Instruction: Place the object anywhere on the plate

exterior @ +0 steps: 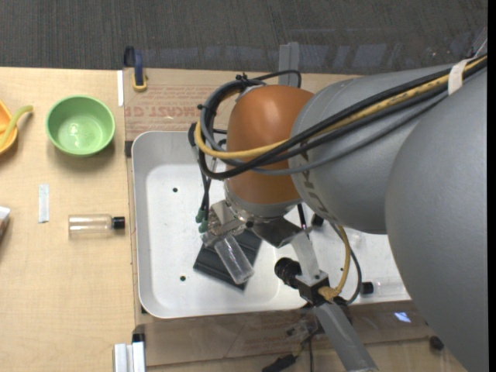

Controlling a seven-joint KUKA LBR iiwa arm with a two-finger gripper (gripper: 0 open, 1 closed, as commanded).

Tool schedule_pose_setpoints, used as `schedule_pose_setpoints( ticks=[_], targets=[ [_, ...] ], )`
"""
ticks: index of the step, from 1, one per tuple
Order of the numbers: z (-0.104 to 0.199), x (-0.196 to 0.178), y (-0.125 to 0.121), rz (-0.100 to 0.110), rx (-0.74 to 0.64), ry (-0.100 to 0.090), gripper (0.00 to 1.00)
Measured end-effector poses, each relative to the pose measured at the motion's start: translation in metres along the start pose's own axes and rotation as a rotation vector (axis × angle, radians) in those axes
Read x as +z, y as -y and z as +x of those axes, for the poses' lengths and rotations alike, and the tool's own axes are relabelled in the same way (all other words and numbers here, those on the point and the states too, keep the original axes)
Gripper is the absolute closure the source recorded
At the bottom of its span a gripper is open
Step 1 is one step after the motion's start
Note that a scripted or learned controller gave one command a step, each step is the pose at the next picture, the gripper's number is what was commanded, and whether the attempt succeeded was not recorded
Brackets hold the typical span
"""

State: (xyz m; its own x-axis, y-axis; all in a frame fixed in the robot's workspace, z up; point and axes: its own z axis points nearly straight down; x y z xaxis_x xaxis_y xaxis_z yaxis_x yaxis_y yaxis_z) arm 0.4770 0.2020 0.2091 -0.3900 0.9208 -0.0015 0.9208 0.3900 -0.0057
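The grey arm (387,153) is filling the right side of the frame, nearest the camera, with its orange band (260,142) bulging toward the centre and black and yellow cables (232,149) looping over it. Below the band, the gripper (225,235) is hanging over the white bin (155,208) at lower centre. A clear plastic bottle (234,258) is lying tilted right under the gripper, resting on a dark flat plate (213,263) on the bin floor. Whether the fingers are pinching the bottle or standing clear of it cannot be told, since the wrist is covering them.

A strip of brown cardboard (167,99) is showing along the upper edge of the bin, carrying faded red printing that is reversed and too blurred to read. A blue clamp (136,68) is sitting at the cardboard's upper left corner.

On the wooden bench (70,285) at the left of the frame, a green bowl (80,125) is standing at upper left, with part of an orange object (6,130) just beside it at the frame's edge. Lower down, a small clear bottle with a black cap (96,223) is lying on its side, bearing no readable label, and a small white stick (43,204) is lying near it to the left.
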Motion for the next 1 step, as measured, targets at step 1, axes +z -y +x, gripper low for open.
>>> schedule_pose_setpoints(
  ticks=[1],
  targets=[
    [-0.0820, -0.1741, -0.0196, -0.004, -0.190, 0.001, 1.00]
  ],
)
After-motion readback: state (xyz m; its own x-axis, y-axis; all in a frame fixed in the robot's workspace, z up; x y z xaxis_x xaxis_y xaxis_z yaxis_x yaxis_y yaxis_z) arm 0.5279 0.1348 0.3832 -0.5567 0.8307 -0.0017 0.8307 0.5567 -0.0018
